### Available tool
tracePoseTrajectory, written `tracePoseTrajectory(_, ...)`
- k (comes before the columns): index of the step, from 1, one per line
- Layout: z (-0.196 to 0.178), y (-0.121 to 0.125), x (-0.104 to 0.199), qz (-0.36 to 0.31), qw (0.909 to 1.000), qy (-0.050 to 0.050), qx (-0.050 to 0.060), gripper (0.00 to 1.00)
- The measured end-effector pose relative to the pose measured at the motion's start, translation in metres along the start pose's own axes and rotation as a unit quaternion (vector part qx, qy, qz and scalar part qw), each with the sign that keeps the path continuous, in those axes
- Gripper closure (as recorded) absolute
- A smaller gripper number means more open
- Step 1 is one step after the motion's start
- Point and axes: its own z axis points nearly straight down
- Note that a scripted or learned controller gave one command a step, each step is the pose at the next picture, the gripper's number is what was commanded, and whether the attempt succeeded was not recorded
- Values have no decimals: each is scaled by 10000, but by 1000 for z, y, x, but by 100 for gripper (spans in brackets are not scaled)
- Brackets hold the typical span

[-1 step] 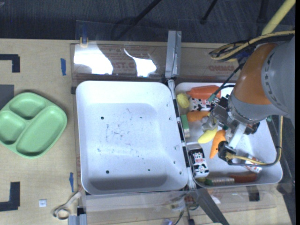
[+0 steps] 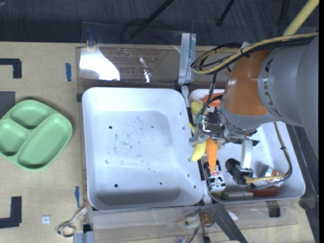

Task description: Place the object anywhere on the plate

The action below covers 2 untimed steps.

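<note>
Gripper over the cluttered bin, close to the wall this bin shares with the neighbouring bin. The wrist hides its tip, so it cannot be told whether it is apart, together or clamped on anything.

The likely task object, an orange carrot-shaped piece, lies directly at the gripper on its near side. A yellow banana-shaped piece touches it on the side toward the shared wall.

Judged risks:
- With two pieces packed this close, the gripper may take the yellow one, both, or neither.
- So near the shared wall, a closing or lifting move may catch the rim and knock the carrot-shaped piece loose.
- A weak hold may fail on the long carry, dropping the piece into the neighbouring bin short of the plate.

Contents of the cluttered bin, outward from the gripper:
- the two pieces above
- a second yellow piece on the gripper's far side
- a small white-and-black item just past the carrot-shaped piece
- a dark red elongated item farther off along the near wall

The neighbouring bin, beside the gripper, shows a bare white floor with faint scuffs. Well apart, beyond that bin, the green three-compartment plate rests on the table, its compartments bare.
</note>
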Motion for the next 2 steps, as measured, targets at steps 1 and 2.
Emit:
tracePoseTrajectory(1, 0, -50, 37, -1421, 9898, -3, -1, 100)
tracePoseTrajectory(2, 0, -50, 37, -1418, 9899, -4, -5, 0)
